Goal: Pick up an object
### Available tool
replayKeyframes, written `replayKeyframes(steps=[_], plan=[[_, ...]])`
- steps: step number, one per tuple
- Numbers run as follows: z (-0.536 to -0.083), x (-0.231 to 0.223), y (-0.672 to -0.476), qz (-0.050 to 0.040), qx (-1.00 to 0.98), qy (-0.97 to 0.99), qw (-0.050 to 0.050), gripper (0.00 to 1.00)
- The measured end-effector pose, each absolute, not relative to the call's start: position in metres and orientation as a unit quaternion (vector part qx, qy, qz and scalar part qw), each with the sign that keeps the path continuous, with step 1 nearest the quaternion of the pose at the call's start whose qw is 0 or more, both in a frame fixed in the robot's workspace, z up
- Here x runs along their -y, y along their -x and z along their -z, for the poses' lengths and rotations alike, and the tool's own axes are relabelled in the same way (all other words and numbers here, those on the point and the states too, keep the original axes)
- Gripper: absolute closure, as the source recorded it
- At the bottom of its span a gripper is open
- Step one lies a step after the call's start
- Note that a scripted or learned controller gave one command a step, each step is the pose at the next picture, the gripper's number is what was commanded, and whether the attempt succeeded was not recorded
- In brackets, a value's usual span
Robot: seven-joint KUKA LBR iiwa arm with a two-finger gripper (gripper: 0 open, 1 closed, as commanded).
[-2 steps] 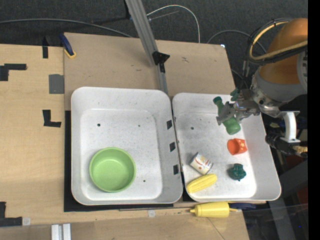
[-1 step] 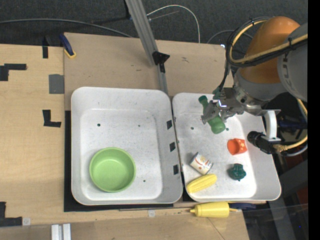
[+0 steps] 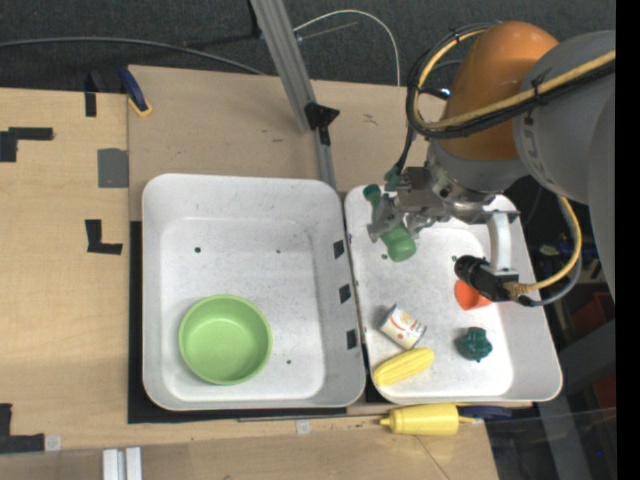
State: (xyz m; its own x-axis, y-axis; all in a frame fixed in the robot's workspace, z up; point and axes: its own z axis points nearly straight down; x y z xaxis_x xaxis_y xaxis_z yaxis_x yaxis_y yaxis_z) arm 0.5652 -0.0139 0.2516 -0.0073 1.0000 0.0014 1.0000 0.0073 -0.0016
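Here's the grey arm [image 3: 560,98], reaching in from the right with that glossy orange band bulging above the wrist, black and yellow cables looping round it. The gripper [image 3: 393,220] hangs over the upper left corner of the right bin [image 3: 535,368], a shallow white tray with rounded corners and a speckled floor. Right at the fingertips sits a small green cylinder [image 3: 400,245], smooth and matte, tilted. It looks pressed against the metal fingers, but whether they're clamped on it or just above it, I can't tell from this angle.

Down in the same bin: a small white cup [image 3: 403,326] with an orange pattern, lying on its side near the middle. Just below it, a yellow corn cob [image 3: 403,366], bumpy and oblong, near the front wall. To the right, a dark green knobbly piece [image 3: 474,344], and above that an orange object [image 3: 470,294], partly hidden behind a black fitting.

Over in the left bin [image 3: 160,218], same white speckled plastic, one light green bowl [image 3: 225,339], round and smooth, sits in the front left corner.

Outside, on the pale wooden bench [image 3: 60,268], a yellow bottle [image 3: 425,420] lies against the right bin's front edge.
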Motion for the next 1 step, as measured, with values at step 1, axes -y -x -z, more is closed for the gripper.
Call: replayKeyframes(steps=[1], plan=[[-0.2357, -0.0323, -0.5782, -0.0009, 0.709, 0.705, 0.001, 1.00]])
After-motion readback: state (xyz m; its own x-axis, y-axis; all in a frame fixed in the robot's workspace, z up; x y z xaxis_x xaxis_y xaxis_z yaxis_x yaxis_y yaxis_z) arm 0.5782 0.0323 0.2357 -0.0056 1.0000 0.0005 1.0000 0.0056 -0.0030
